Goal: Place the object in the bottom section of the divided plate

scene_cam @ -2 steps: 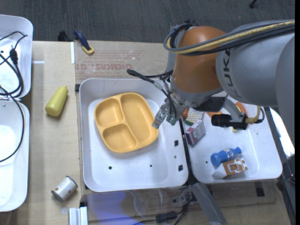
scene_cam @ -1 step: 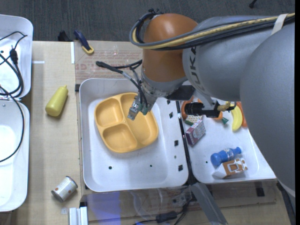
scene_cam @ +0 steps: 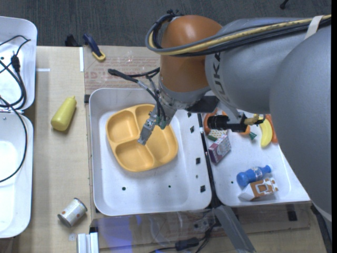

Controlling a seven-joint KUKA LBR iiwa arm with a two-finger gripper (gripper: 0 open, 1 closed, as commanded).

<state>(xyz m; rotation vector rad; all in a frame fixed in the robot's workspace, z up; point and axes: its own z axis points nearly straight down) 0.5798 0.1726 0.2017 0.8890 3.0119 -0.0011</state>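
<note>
A yellow divided plate (scene_cam: 126, 154) with three sections lies in the left white bin (scene_cam: 152, 196), toward its upper left. My gripper (scene_cam: 147, 132) reaches down from the wrist over the middle of the plate. Its tip is near the ridges where the sections meet, at the top edge of the bottom section. A small grey-green piece shows at the gripper's tip, and I cannot tell whether it is a held object or part of the gripper. The arm hides the plate's upper right rim.
The right bin (scene_cam: 279, 191) holds a purple snack packet (scene_cam: 219, 147), a blue bottle (scene_cam: 253, 175), a small carton (scene_cam: 260, 190), and a banana (scene_cam: 266, 132). On the bench to the left lie a yellow squash-shaped toy (scene_cam: 63, 114) and a small can (scene_cam: 72, 211).
</note>
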